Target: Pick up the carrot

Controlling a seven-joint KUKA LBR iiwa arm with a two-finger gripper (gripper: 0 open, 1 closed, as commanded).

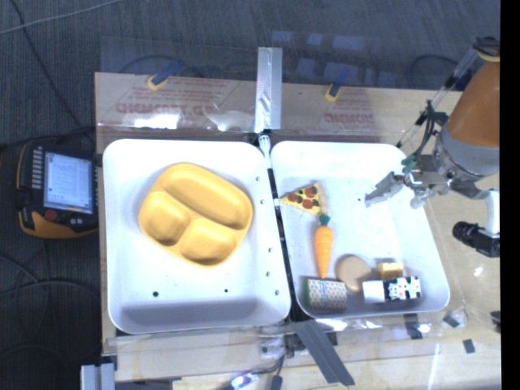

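The orange carrot (323,250) with its green top lies lengthwise in the middle of the right bin (406,234), green end pointing to the far side. My gripper (396,197) hovers over the bin's far right part, up and to the right of the carrot and well apart from it. Its fingers (379,192) are spread open with nothing between them.
A toy pizza slice (303,197) lies just beyond the carrot. Along the near wall sit a patterned block (327,292), a brown round piece (353,270), a yellow cube (390,267) and a white box (395,289). A yellow divided dish (195,214) fills the left bin (130,291).
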